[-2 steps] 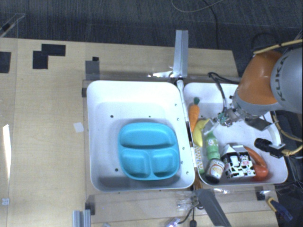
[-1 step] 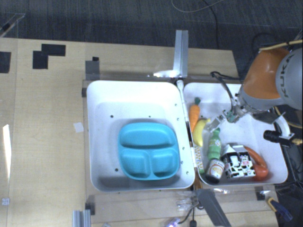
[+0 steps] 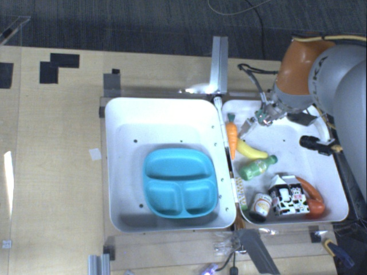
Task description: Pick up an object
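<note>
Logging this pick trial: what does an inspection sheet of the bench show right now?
Surface: wooden bench bearing left bin and right bin.
Job's things: carrot, banana, green bottle, small jar, black-and-white carton, red-orange sausage-shaped toy, all in right bin.
Clutter: blue divided tray in left bin.
Hand: hand over right bin's far corner, holding nothing.
Cables: cable on floor.
Surroundings: dark carpet.

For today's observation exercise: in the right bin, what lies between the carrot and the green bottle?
In the camera view, a banana lies between the carrot and the green bottle.
</note>
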### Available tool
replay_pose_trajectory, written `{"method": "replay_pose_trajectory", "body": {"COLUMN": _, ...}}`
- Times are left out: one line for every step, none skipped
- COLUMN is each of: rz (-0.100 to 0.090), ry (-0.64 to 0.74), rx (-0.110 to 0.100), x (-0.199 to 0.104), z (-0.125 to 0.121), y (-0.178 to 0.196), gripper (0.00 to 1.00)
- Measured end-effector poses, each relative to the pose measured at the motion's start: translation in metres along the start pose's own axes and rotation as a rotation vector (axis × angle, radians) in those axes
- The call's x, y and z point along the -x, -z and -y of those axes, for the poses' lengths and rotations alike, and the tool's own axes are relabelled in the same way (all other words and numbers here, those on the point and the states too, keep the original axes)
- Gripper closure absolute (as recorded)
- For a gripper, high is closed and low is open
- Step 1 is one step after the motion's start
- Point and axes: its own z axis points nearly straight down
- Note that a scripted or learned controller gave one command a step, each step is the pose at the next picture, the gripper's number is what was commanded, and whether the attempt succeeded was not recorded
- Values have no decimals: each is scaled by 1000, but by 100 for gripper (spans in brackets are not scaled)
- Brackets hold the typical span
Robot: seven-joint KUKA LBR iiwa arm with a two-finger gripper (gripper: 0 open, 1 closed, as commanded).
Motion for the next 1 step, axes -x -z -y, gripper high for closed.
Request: {"method": "replay_pose_trajectory", "body": {"rz": -1, "ry": -234, "rx": 7, "x": -65, "z": 11, "y": 95, "gripper": 0}}
